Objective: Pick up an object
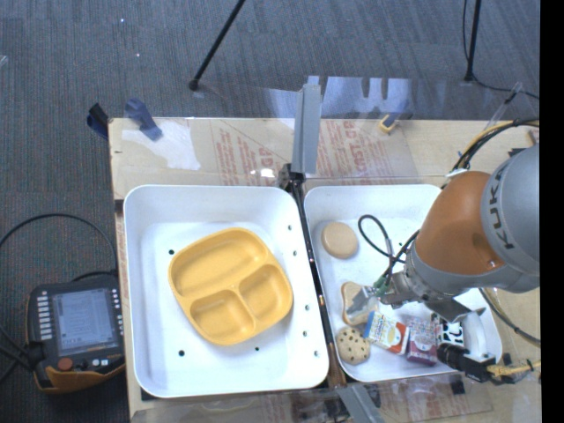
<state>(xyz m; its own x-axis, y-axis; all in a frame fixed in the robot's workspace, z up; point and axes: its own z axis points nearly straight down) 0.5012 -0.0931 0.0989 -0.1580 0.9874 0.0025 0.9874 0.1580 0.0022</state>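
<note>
My gripper (363,304) is low in the right bin (388,196), near its front left part. It sits over a tan flat food piece (350,291) that it partly covers. A round tan bun (339,239) lies further back. At the front edge there is a chocolate-chip cookie (352,345). To the right of the gripper lie a small white and orange carton (385,331), a pink carton (422,341) and a cow-patterned piece (453,332). The view does not show anything lifted.
The left bin (150,210) holds a yellow divided plate (231,284). The arm's orange band (458,227) and grey wrist cover the right bin's right side. A black cable (374,232) loops over the bin. A teach pendant (75,324) lies on the floor at left.
</note>
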